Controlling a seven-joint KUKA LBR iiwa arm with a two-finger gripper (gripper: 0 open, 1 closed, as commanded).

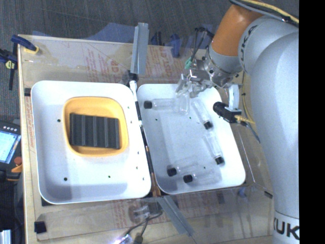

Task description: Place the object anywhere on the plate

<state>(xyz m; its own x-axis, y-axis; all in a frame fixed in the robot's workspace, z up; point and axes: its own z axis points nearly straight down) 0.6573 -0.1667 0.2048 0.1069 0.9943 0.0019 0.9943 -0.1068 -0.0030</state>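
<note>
Near the front edge of the right white bin (233, 179) lie two clear plastic vials with black caps (180, 174), well apart from the arm. Farther back, two more clear vials (212, 141) lie along the right side, and another (160, 104) rests near the far left corner. Beside it the gripper (184, 93) hangs low over the far edge, probably reaching for this vial; whether it pinches anything I cannot tell. In the left white bin (45, 136) sits the yellow plate with a dark ribbed centre (95, 128), waiting for the object.
</note>
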